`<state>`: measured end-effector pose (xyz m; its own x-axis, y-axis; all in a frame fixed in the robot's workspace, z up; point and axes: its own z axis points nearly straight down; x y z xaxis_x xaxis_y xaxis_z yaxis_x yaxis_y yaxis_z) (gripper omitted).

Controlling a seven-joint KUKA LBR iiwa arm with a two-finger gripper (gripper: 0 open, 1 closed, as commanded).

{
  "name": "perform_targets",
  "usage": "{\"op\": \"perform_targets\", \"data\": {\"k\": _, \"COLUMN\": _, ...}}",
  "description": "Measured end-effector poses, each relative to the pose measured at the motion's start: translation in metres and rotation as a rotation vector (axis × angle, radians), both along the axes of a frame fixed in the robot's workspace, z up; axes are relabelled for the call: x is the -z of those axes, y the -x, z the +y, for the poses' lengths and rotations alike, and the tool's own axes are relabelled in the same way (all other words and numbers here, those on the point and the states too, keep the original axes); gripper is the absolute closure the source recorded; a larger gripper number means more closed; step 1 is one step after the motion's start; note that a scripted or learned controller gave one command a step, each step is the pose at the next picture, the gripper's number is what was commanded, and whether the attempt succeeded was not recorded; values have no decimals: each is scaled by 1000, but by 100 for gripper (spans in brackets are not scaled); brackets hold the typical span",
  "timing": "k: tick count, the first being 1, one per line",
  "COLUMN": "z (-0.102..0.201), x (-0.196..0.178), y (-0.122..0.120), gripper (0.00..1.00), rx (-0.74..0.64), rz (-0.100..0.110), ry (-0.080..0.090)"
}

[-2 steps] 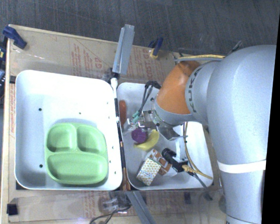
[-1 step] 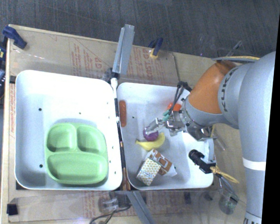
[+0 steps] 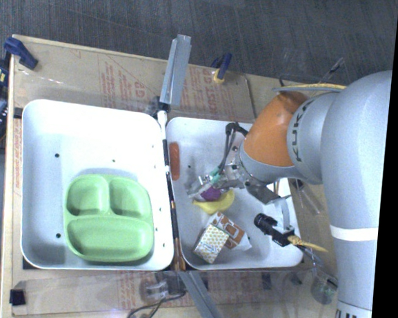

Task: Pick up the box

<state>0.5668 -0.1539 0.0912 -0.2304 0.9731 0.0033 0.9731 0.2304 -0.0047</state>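
The box (image 3: 217,239) is a small carton with a pale patterned face and a brown end. It lies tilted near the front edge of the right bin (image 3: 194,137). My gripper (image 3: 210,185) is low in the middle of that bin, behind the box and apart from it. It hangs right over a purple item (image 3: 213,193) and a yellow banana-shaped toy (image 3: 217,203). The arm's grey and orange wrist hides the bin's right side.
A red sausage-shaped toy (image 3: 175,160) lies by the right bin's left wall. A green divided tray (image 3: 109,218) sits in the left bin (image 3: 49,128). Clamps and a metal bar stand along the bench's far edge.
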Motion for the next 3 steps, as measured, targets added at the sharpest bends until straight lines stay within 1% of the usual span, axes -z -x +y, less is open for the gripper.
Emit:
{"op": "perform_targets", "data": {"k": 1, "z": 48, "x": -1, "y": -1, "gripper": 0, "rx": 294, "rz": 0, "ry": 11}}
{"op": "perform_targets", "data": {"k": 2, "z": 51, "x": -9, "y": -1, "gripper": 100, "rx": 290, "rz": 4, "ry": 6}}
{"op": "perform_targets", "data": {"k": 3, "z": 115, "x": -101, "y": -2, "gripper": 100, "rx": 148, "rz": -3, "ry": 2}}
